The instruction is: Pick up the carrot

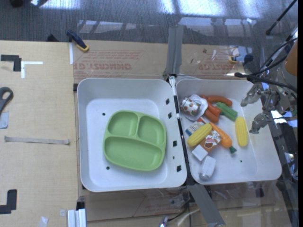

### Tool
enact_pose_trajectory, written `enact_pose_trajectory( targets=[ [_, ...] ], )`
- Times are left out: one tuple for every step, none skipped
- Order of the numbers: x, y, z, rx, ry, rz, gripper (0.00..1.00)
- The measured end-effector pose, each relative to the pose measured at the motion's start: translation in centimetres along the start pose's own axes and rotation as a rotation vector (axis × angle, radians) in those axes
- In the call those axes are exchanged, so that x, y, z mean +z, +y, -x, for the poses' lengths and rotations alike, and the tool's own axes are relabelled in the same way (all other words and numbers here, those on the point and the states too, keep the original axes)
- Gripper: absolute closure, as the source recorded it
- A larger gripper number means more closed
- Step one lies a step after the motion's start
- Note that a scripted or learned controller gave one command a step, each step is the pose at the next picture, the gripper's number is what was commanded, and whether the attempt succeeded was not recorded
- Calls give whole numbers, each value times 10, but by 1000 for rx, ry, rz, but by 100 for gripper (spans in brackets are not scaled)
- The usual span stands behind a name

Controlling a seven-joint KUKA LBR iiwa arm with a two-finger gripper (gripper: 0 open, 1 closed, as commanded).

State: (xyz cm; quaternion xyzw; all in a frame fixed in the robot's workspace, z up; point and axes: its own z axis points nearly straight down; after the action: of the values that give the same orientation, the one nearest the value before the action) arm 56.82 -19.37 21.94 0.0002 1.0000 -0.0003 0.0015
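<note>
A long orange carrot with a small green tip lies slantwise in the middle of the right bin, partly under a yellow corn cob. A second, shorter orange piece with a green top lies nearer the bin's back, beside a red-orange sausage shape. My gripper hangs over the bin's right side, open, with nothing between its fingers. It is right of the long carrot and just above another yellow corn cob.
The right bin also holds a round white-and-red toy, a small printed carton and a grey-white block. The left bin holds a green divided plate. Cables hang by the arm at the right.
</note>
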Motion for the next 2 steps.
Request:
enact_pose_trajectory(
  targets=[
    [122,37,-45,81,0,0,0],
    [126,70,-46,335,-4,-1,0]
  ],
)
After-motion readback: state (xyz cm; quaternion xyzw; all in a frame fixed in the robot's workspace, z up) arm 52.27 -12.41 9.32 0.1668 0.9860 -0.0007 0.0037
